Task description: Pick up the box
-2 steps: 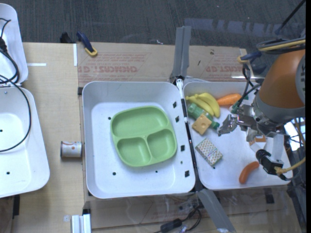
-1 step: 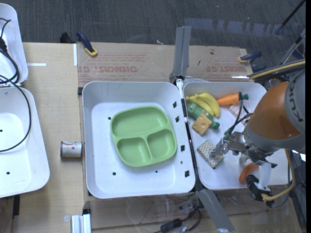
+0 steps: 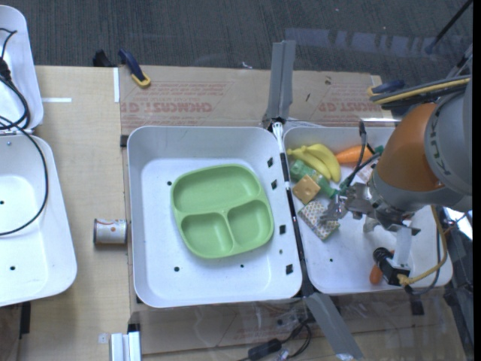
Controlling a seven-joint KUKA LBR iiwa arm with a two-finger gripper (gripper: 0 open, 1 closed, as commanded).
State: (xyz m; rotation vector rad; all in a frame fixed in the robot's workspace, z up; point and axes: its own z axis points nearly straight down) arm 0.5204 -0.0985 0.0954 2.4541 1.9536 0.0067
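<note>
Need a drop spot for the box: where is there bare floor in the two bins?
Left bin: a bare white strip rings the green tray, widest along the near and left walls. Right bin: bare near its front-left corner. Its far-left corner is crowded with bananas, carrot and box, with the arm overhead.

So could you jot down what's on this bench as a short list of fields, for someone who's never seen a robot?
arm: grey with orange band, reaching in from the right over the right bin
tool: low in the right bin, at the patterned box
box: flat in the right bin, near the divider
other items there: bananas, carrot, tan block
left bin: holds a green plate with three sections
outside bins: small can on the bench
</note>
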